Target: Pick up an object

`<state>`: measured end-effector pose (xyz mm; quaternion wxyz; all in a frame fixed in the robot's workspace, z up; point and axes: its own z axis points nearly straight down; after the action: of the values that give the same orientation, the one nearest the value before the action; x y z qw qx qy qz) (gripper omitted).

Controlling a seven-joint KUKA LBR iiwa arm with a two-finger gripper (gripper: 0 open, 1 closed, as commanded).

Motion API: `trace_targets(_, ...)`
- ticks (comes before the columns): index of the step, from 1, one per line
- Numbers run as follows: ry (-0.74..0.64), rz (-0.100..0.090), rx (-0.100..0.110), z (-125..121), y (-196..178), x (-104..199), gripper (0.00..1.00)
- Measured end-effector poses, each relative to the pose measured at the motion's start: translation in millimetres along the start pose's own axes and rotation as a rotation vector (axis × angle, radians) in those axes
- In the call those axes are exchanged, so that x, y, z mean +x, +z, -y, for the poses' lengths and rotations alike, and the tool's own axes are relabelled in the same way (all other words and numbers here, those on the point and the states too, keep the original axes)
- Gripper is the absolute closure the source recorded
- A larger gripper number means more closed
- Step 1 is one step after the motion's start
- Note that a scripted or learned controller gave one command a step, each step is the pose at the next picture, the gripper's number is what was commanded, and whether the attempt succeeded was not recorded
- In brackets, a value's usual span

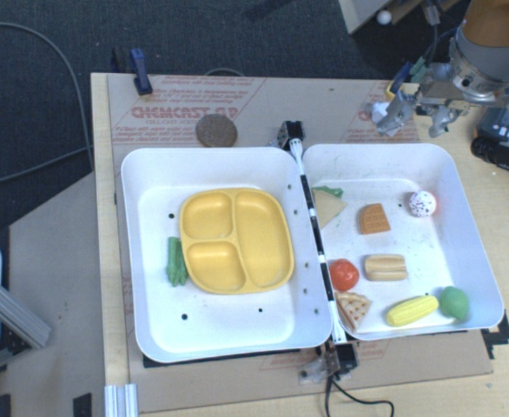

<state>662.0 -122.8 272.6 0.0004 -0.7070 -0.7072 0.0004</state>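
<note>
The right bin [463, 189] holds several toy foods: a pale wedge with a green leaf [328, 203], a brown toast piece [373, 219], a white speckled ball [421, 203], a red tomato [344, 274], a tan bun [385, 268], a pizza slice [353, 307], a yellow corn cob [412, 310] and a green round fruit [453, 302]. My gripper [414, 118] hangs above the bench just beyond the right bin's far rim, fingers spread, with nothing between them. The nearest toy, the speckled ball, lies well below it in the view.
The left bin [142, 198] holds a yellow divided plate [235, 239] and a green pea pod [176, 261]. A brown disc [215, 131] and a blue clamp [139, 70] sit on the board behind the bins. A black clip [291, 134] marks the bins' shared wall.
</note>
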Motion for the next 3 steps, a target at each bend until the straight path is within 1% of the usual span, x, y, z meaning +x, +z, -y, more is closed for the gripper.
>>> trace_targets(1, 0.002, 0.001, -0.01, 54.2, 173.7, 25.6, 0.0)
trace_targets(2, -0.001, 0.003, -0.019, 67.7, 181.4, 11.2, 0.0)
trace_targets(3, -0.001, 0.002, -0.016, 77.2, 182.2, -4.3, 0.0)
